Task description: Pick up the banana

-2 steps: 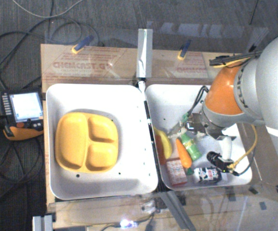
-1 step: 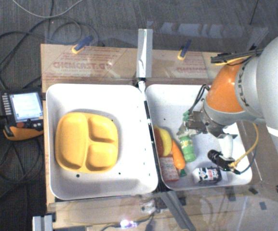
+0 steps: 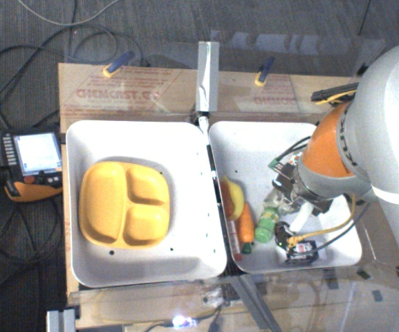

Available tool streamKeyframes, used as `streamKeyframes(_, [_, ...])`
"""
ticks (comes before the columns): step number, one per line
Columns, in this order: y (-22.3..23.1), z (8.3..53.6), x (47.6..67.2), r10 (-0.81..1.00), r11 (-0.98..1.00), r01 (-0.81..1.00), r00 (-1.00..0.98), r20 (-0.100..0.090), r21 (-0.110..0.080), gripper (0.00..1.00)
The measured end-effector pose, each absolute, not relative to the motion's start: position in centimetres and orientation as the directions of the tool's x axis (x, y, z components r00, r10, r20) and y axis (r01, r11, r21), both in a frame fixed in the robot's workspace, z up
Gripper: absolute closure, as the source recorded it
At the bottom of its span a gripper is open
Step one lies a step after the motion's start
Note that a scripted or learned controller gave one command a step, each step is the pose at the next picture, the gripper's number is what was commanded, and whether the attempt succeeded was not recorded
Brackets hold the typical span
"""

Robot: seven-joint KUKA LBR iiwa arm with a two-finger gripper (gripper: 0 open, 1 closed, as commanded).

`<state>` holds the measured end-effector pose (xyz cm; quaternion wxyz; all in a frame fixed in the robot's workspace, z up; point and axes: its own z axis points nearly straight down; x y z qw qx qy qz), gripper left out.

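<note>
The banana (image 3: 235, 198), pale yellow, lies against the left wall of the right bin (image 3: 254, 140). My gripper (image 3: 283, 200) hangs low over the middle of that bin, to the right of the banana and apart from it. It is just above the top end of a green bottle (image 3: 264, 225). The wrist hides the fingertips.
An orange carrot (image 3: 245, 228) lies just below the banana, touching the green bottle's left side. A thin red thing (image 3: 225, 187) sits between the banana and the bin wall. A yellow divided plate (image 3: 124, 203) is in the left bin (image 3: 185, 133).
</note>
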<state>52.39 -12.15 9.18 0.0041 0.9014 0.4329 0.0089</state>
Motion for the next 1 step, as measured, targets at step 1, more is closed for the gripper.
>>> streamKeyframes(1, [-12.18,9.04,52.26,0.78,-0.626,0.78,0.625,0.01,0.012,0.0])
